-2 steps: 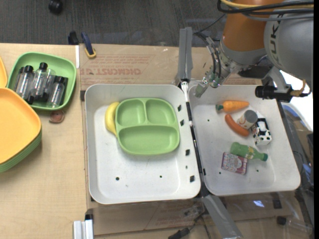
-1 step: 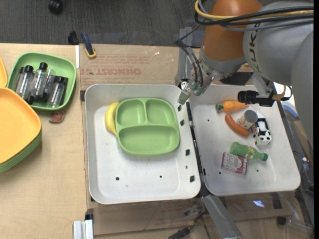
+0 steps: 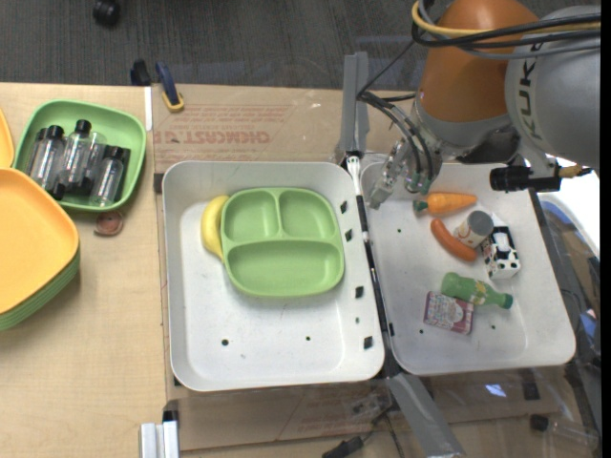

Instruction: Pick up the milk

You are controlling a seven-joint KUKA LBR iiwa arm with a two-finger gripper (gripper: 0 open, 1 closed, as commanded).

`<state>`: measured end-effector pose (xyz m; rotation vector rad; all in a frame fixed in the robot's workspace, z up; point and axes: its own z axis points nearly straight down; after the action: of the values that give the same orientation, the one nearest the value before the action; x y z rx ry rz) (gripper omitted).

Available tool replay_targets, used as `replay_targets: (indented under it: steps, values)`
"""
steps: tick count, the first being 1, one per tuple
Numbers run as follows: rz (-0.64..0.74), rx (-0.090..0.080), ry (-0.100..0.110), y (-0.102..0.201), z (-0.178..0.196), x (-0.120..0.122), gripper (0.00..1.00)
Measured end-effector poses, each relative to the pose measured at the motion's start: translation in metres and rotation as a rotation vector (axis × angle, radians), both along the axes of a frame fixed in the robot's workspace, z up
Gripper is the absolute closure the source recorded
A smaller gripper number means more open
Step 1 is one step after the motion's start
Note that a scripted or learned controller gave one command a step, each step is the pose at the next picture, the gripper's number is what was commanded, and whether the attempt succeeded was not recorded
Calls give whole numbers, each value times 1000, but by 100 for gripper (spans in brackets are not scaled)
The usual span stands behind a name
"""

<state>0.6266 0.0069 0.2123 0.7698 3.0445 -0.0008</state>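
Robot arm over the right bin (image 3: 535, 351), gripper (image 3: 406, 175) low at its upper left corner.
The fingers blur into cables, so I cannot tell their spread. The milk (image 3: 502, 253), a small cow-patterned carton, sits right of centre beside a carrot (image 3: 452, 239), partly hidden by a grey cup (image 3: 476, 224).

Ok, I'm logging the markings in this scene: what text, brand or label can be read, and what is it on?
"KU", white letters cut off at the frame edge, on the grey arm.
"CHEMCUTZ", roughly, faint red print seen upside down on the cardboard sheet; the smaller lines around it are too blurred.
Pink packet: print too small to read.
Bottles in the green tray: labels unreadable.
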Motion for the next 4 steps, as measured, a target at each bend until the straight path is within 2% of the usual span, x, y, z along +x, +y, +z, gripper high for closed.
replay_targets:
  steps: [1, 2, 3, 4]
  values:
    - [-358, 0, 1, -38, -7, -1, 100]
    - [-235, 0, 1, 16, -21, -8, 100]
    - [2, 0, -2, -23, -11, -3, 100]
    - [118, 1, 0, 16, -9, -35, 100]
